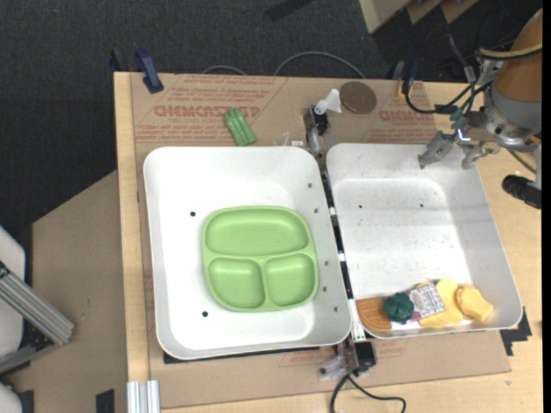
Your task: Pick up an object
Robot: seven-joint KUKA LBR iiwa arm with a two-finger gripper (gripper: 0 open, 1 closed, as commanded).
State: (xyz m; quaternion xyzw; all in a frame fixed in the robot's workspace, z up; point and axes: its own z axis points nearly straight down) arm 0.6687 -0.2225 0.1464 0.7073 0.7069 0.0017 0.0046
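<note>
Several small objects lie heaped along the front edge of the right bin (405,222): a dark green lump (398,308), a white patterned packet (426,298), a yellow piece (442,315), an orange-yellow piece (474,303) and a flat brown piece (371,313). My gripper (451,152) hovers over the bin's back right corner, far from that heap. It is open, and nothing sits between its fingers. The grey arm with its orange band comes in at the upper right.
A light green divided plate (258,258) fills the middle of the left bin (172,196). On the bench behind the bins lie a green object (240,127) and a brown disc (357,98). A blue clamp (148,69) grips the back left corner.
</note>
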